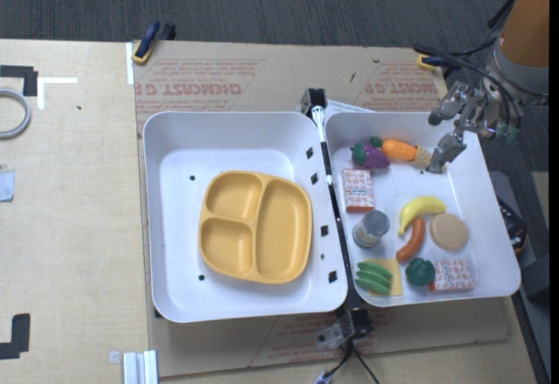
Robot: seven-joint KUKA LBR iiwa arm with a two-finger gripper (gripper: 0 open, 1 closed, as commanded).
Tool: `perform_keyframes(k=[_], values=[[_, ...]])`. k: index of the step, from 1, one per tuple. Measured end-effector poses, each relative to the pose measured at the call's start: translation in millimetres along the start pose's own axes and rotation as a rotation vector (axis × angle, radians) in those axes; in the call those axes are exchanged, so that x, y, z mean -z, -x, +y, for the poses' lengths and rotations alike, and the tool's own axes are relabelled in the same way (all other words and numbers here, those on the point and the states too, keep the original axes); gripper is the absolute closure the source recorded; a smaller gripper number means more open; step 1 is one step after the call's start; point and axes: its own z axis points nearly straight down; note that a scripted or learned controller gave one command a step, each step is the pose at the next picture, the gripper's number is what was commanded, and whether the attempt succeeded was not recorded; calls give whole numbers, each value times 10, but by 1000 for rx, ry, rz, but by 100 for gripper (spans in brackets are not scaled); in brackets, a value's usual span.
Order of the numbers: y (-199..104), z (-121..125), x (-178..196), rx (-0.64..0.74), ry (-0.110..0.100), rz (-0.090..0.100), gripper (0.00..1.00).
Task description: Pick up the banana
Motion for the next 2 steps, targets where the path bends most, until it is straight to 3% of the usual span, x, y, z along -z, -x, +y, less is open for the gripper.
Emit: perform_keyframes(k=[1, 2], values=[[-571, -273, -1690, 45, 0, 2, 0], [-215, -282, -1695, -50, 0, 1, 0]])
